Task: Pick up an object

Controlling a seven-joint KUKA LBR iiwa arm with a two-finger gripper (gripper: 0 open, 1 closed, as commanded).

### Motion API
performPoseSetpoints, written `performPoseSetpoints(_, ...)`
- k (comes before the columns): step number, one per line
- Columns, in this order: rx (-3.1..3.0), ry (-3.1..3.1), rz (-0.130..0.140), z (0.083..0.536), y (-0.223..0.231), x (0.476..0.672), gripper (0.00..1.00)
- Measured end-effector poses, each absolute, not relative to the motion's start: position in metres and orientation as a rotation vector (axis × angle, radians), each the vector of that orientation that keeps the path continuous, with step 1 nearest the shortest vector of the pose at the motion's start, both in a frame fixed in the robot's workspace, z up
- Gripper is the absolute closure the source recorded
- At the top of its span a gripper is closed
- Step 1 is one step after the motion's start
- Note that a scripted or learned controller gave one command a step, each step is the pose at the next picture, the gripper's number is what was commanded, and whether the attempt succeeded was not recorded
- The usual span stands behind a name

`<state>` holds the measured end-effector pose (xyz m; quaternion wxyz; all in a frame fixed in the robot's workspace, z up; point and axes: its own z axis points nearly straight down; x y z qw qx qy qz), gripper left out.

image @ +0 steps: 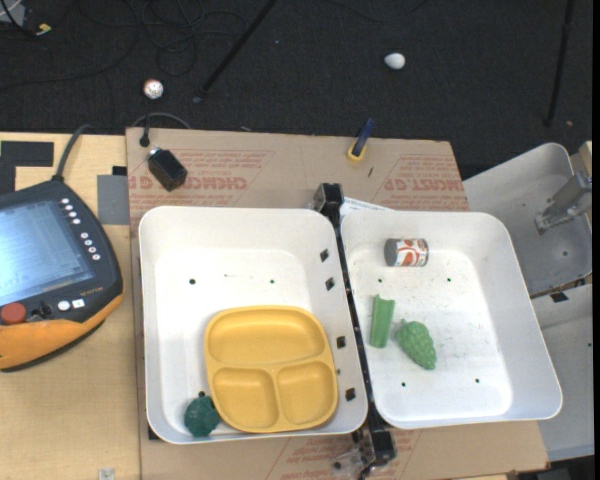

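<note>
I take the black clip strip where the two shallow white plastic bins meet as my landmark. Far to its left, off the bins, the grey and orange teach pendant lies on the desk. In the left bin, a yellow three-compartment plastic tray sits just left of the strip, with a dark green knobbly lump touching the tray's lower left corner. Right of the strip, in the right bin, a green plastic stick lies closest, a green bumpy toy just beyond it, and a small red and white can on its side above both. At the far right only grey arm metal reaches in; whether the pincer is wide or narrow I cannot tell. I judge nothing is picked yet: next I must choose a target, likely the can standing apart, and bring the pincer over it.
</note>
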<state>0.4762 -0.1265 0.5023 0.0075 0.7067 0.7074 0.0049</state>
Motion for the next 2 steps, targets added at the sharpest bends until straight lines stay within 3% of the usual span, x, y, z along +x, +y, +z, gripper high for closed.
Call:
performPoseSetpoints(1, 2.216, 2.241, -0.009, 0.408, -0.009, 0.475, 0.0)
performPoseSetpoints(2, 2.223, 2.224, -0.004, 0.422, -0.016, 0.476, 1.0)
